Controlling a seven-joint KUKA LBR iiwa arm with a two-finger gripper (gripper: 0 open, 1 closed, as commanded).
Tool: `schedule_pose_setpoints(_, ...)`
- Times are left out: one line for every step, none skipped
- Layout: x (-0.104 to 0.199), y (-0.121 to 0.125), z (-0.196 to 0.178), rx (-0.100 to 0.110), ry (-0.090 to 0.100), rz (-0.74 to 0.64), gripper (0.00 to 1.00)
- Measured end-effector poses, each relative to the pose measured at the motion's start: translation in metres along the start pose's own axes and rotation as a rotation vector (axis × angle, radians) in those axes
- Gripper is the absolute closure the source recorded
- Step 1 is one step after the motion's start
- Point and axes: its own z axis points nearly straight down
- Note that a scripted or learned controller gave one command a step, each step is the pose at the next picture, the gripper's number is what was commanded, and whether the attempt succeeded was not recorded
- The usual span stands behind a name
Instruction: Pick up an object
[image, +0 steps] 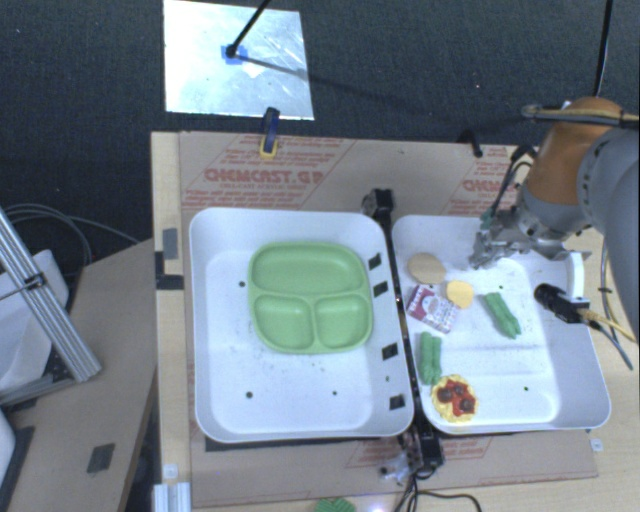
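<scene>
Found the gripper (487, 245) over the far part of the right bin (575, 400), at the end of the grey arm (600, 180) and, by the look of it, close to the bin floor. Could not tell whether open or closed; saw nothing held in it. Noted the nearest things just beside it: a tan round piece (427, 268) toward the bin's left wall and a small yellow piece (459, 293) a little nearer the camera, both apart from the gripper. Noted further out a red and white packet (432, 308) touching or almost touching the yellow piece, a green pod (502, 313) loose near the bin's middle, a second green piece (429, 356) along the left wall, and a round yellow piece with red spots (455, 397) in the near left corner. Saw in the left bin (215, 400) a green divided plate (308, 298). Judged the step as the approach, with no grasp made yet. Judged the yellow piece or the tan round piece the likeliest target, being closest. Reckoned the next move to call for a short shift toward the chosen piece, a straight descent over it and a firm close before lifting; took the packet crowding the yellow piece as a risk of a fouled grip
</scene>
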Motion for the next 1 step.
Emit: schedule_pose_setpoints(0.0000, -0.0002, 0.0006, 0.001, 0.000, 0.000, 0.00)
